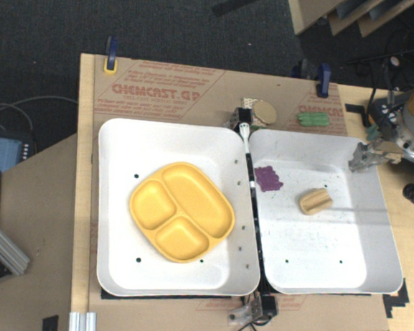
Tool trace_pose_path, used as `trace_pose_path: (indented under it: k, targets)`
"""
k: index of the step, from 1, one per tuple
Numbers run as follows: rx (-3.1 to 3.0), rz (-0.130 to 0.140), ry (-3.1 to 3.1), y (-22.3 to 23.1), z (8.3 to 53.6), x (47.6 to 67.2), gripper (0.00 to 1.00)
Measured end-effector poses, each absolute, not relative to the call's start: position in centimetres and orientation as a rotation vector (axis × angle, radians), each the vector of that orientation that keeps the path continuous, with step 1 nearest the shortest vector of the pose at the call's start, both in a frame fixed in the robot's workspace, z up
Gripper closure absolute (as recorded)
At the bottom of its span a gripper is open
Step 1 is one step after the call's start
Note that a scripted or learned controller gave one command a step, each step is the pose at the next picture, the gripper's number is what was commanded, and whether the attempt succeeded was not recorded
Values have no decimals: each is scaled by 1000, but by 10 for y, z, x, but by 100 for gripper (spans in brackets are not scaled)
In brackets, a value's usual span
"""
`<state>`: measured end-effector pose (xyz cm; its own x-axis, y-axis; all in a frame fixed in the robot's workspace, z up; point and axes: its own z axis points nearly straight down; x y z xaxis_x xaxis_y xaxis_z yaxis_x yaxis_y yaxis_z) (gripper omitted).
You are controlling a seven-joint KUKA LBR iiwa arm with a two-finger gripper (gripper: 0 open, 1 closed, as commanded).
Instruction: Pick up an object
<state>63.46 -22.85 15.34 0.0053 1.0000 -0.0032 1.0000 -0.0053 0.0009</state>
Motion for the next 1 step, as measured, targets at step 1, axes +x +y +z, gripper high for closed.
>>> trace_pose_path:
  k: [1]
  targets:
    - [2227,-4,2222,-224,158,585,100]
